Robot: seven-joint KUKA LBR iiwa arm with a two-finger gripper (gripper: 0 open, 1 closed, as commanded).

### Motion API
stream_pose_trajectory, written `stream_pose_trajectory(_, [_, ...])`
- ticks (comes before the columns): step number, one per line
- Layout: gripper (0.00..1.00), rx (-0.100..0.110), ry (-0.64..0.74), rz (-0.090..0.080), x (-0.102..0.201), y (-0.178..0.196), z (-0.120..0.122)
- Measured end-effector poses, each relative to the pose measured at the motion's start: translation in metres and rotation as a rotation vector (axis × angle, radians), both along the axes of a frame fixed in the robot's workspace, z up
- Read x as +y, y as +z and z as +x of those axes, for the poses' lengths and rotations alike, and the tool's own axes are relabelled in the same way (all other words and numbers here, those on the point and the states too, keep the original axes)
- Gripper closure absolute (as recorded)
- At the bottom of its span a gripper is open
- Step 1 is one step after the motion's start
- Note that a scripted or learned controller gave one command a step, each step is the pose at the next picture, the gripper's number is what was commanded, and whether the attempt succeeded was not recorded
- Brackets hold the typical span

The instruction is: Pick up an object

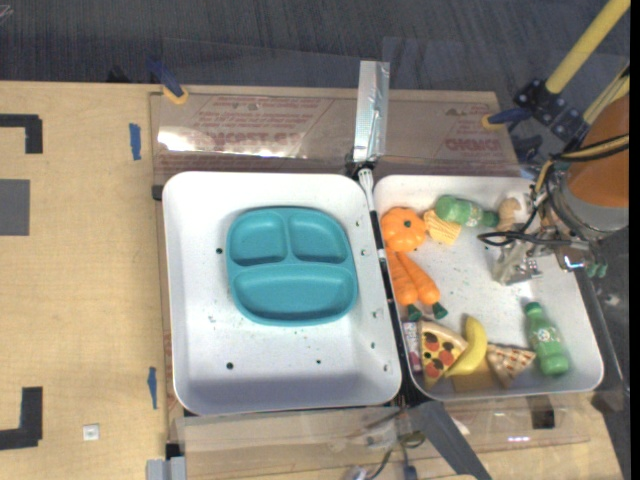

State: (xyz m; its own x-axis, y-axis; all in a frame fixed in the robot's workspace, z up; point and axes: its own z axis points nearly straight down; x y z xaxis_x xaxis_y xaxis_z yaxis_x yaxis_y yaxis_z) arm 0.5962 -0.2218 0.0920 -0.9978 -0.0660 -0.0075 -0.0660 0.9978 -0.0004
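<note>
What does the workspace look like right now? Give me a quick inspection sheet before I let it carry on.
Surface: wooden bench with two white bins side by side.
Job's things: right bin holds pumpkin, carrots, corn, pizza slice, banana, green bottle.
Clutter: teal divided plate in left bin.
Grippers: pincer low over right bin's upper right, nothing seen between its fingers.
Cables: dark wires at the wrist.
Surroundings: blue tape marks, dark floor.
</note>
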Motion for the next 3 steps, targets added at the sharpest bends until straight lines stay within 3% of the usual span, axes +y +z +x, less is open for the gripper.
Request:
stream_pose_trajectory(1, [1.00,-0.002,0.330,-0.004,-0.0014,-0.0031,-0.0369])
stream_pose_trajectory(3, [1.00,-0.004,0.840,-0.008,0.0009,-0.0033,-0.0368])
